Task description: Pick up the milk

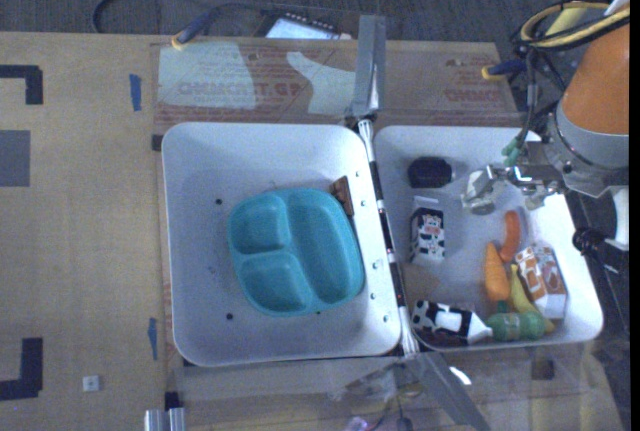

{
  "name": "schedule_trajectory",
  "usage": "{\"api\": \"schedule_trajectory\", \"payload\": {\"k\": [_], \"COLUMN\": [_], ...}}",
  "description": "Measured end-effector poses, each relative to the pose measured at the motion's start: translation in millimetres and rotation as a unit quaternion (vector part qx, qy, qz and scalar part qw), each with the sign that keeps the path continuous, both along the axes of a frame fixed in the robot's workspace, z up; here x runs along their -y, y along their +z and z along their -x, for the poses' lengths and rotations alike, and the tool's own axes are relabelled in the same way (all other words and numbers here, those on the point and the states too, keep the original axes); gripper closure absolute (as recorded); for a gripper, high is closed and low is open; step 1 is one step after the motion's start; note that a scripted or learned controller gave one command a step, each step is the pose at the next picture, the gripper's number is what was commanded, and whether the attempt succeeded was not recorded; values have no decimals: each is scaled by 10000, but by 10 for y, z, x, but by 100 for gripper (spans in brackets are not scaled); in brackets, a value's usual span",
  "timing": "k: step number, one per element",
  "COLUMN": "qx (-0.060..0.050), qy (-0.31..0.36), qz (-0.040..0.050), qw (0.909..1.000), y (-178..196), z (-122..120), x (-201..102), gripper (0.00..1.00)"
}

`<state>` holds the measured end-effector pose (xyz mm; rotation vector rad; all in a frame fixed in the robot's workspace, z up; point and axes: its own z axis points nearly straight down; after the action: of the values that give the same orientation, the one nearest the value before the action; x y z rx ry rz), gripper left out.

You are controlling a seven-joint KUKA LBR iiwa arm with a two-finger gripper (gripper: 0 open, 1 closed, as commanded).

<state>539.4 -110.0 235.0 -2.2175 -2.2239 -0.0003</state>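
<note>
End effector [490, 187], finger state unclear, hovers right of the milk [428, 234]; risk: a descent here misses the carton or hits the carrot [496, 271].

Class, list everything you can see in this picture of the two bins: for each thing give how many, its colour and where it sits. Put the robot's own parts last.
shallow white plastic bins: 2, white, side by side on the bench
teal divided plastic tray: 1, teal, middle of left bin
small white milk carton with black cow print: 1, white and black, right bin, left part
black-and-white cow-patterned item: 1, right bin, near edge
dark rounded object: 1, black, right bin, far side
orange carrot toy: 1, right bin
orange-and-white carton: 1, right bin, right side
arm: 1, grey and orange, from right
claw: 1, metallic, above right bin
</note>
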Motion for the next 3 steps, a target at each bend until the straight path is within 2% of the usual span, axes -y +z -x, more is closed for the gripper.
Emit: {"api": "schedule_trajectory", "payload": {"k": [1, 2, 3], "qx": [15, 46, 60], "qy": [875, 1687, 1683], "qz": [4, 0, -5], "qw": [9962, 9857, 9857], "y": [-501, -1383, -1279], "z": [-527, -383, -391], "x": [-605, -101, -106], "gripper": [0, 0, 100]}}
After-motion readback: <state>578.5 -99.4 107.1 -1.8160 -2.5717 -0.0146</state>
